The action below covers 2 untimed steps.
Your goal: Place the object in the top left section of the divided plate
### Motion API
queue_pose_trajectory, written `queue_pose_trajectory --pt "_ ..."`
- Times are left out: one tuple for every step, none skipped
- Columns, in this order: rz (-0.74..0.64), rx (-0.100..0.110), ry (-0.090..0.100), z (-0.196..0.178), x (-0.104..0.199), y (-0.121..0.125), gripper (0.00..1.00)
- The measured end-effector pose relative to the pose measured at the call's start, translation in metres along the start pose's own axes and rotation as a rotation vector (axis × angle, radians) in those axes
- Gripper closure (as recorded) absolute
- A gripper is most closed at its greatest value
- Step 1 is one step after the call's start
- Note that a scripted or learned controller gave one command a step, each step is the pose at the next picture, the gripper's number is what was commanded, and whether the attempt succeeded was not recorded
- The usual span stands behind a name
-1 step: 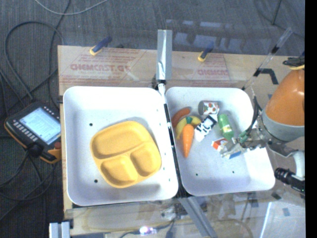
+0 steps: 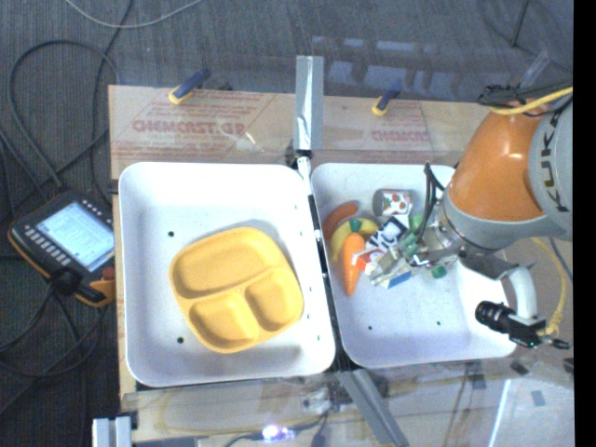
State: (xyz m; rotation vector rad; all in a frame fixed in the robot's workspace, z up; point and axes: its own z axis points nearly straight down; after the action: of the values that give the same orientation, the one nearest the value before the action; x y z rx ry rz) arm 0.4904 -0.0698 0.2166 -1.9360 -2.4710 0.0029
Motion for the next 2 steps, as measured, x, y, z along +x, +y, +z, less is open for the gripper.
queue_pose_trajectory --pt "-0.285 0.001 0.0 0.009 0.058 0.007 1.0" --pt "-0.245 0.001 -0.001 -0.027 0.126 0.024 1.0"
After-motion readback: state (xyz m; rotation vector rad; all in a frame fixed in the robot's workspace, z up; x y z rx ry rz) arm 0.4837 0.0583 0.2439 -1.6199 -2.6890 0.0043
